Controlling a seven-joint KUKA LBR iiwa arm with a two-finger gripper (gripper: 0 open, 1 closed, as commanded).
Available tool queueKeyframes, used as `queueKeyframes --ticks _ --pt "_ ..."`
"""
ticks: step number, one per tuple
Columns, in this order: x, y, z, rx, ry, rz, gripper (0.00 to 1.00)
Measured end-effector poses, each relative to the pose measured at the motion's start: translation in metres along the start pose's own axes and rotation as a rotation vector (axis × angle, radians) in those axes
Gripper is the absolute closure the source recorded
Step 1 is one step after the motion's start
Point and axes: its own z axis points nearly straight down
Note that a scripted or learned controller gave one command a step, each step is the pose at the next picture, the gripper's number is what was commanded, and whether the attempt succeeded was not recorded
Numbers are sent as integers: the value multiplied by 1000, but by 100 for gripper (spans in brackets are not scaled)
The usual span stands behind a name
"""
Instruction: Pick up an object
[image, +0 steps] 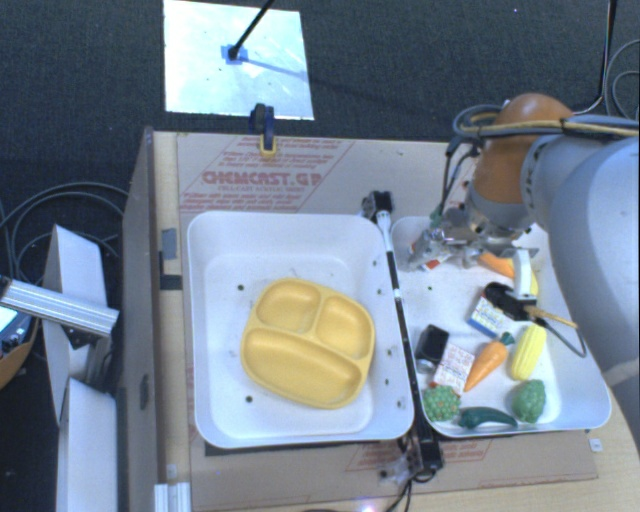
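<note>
Camera view showed you the gripper (436, 248) low over the far left corner of the right bin (447, 300), with the grey arm coming in from the right. From this angle you could not tell whether the pincer was wide or narrow, and nothing could be seen held in it. A small red and white piece (430, 263) lay just beside it on the bin floor, too small to name.

Everything you could have picked lay in that right bin. An orange carrot (496, 265) and a yellow piece (526, 277) lay near the gripper on its right. Nearer to you sat a blue and white packet (488, 319). A small black block (432, 345) lay by the left wall, with a red and white card (455, 367) just beside it. A second carrot (485, 364) lay tilted, touching a corn cob (528, 352) on its right. Along the near wall you had a broccoli floret (441, 403), a dark green pepper (487, 418) and a lumpy green vegetable (530, 400).

The left bin (222, 300) held a yellow divided plate (309, 341), flat near its middle and well apart from the gripper.
</note>
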Motion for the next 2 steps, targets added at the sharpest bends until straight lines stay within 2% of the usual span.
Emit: queueKeyframes --ticks 2 --pt "-3 0 0 0 6 0 0"
